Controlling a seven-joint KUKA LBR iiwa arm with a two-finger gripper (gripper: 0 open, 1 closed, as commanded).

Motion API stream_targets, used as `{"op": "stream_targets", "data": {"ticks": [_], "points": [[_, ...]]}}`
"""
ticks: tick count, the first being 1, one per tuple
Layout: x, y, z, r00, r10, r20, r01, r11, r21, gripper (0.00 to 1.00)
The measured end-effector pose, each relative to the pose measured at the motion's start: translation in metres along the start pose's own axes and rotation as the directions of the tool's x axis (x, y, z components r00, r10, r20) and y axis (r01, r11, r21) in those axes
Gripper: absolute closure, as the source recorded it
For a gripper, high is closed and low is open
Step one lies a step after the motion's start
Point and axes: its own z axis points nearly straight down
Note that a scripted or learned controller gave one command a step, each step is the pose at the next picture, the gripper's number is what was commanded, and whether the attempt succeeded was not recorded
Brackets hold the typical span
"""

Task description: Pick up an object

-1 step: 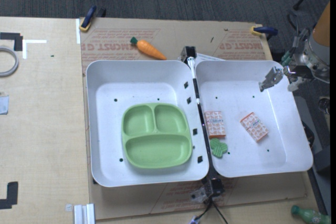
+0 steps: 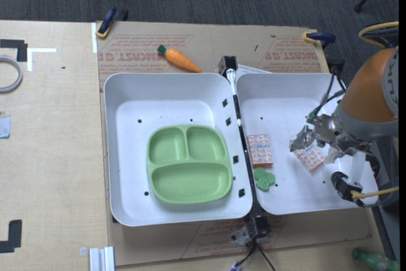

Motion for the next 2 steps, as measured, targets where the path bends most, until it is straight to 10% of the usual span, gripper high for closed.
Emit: {"op": "stream_targets", "data": {"ticks": [1, 2], "points": [[0.003, -0.030, 0.022, 0.896, -0.443, 0.009, 0.444, 0.896, -0.014, 0.00], [0.024, 0.008, 0.022, 0.666, -0.746, 0.011, 0.746, 0.666, -0.010, 0.00]]}}
